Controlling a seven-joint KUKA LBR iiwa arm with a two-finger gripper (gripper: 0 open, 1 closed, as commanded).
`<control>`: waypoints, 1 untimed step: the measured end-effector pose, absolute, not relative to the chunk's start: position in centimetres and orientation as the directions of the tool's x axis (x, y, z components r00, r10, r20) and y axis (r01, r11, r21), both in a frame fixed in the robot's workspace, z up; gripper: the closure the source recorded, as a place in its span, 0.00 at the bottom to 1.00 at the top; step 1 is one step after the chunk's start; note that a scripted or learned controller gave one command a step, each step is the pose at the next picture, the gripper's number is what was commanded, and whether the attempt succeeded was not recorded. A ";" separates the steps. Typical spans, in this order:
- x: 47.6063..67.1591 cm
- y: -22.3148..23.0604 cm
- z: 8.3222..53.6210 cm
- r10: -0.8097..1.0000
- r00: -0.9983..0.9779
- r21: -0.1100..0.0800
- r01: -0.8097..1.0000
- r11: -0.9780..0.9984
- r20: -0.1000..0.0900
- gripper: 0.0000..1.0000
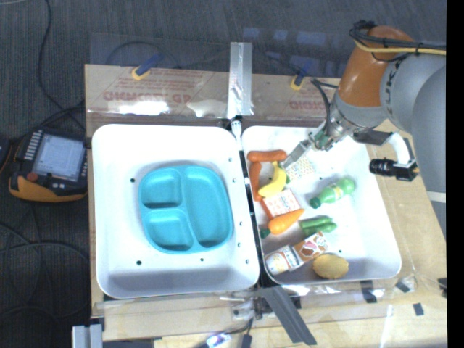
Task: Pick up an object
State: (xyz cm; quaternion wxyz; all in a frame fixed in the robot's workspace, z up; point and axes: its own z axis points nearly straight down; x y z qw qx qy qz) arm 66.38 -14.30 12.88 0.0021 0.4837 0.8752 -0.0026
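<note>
The right bin (377, 216) holds several toy foods. An orange sausage (264, 156) lies at its far left, with a yellow banana (274, 182) just below it. Further down come a red and white carton (280, 202), a carrot (284, 223), a green bottle (333, 192), a green vegetable (317, 225), a small box (296, 255) and a brown potato (330, 266). My gripper (291, 158) slants down and left from the orange wrist, its tip just right of the sausage and above the banana. I see nothing held.
In the left bin (116, 165) a blue divided plate (185, 206) lies flat. A ridge between the bins runs down the middle. Behind the bins is a cardboard sheet (167, 85) with tape. On the floor at left sits a handheld pendant (51, 162).
</note>
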 end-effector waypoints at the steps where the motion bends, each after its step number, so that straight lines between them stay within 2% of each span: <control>1: 65.9 -10.5 9.0 0.802 -0.598 -0.001 0.802 0.598 -0.008 0.00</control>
